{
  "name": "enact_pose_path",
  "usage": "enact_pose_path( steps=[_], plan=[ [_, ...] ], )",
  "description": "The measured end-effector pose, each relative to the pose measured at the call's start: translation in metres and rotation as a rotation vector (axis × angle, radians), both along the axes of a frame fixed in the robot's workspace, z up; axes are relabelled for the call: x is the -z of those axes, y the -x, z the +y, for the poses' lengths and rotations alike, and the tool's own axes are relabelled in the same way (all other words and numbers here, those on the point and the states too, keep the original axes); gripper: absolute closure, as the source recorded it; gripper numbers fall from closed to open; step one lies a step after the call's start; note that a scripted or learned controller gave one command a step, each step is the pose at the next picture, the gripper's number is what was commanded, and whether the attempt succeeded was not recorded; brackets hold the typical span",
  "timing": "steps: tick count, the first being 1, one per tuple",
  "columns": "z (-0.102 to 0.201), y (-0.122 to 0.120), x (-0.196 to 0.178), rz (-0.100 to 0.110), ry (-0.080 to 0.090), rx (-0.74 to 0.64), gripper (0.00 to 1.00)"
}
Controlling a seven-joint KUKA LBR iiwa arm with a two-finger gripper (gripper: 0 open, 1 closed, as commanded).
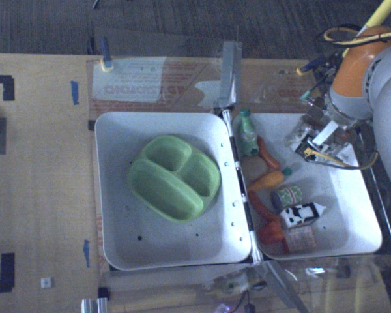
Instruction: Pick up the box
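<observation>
A small black-and-white carton box (302,214) lies on its side low in the right bin (352,207). A flat pale pink box (302,240) rests just below it by the bin's front wall. The gripper (315,140) hangs over the bin's upper part, up and to the right of both boxes and well apart from them. Nothing shows in its grasp.
Along the right bin's left side lie a green bottle (247,134), an orange carrot (268,179), red pepper-like pieces (268,227) and a small green can (287,195). The left bin (117,227) holds a green divided plate (174,177). A metal divider (238,188) separates the bins.
</observation>
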State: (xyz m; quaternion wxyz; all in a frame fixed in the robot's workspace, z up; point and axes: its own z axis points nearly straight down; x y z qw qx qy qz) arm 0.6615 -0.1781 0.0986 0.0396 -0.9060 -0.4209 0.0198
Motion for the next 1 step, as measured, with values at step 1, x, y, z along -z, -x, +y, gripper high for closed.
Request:
enact_pose_path(
  steps=[1],
  plan=[
    [0.0,-0.0044,0.0027,-0.056,0.033,0.015,0.0]
  ],
)
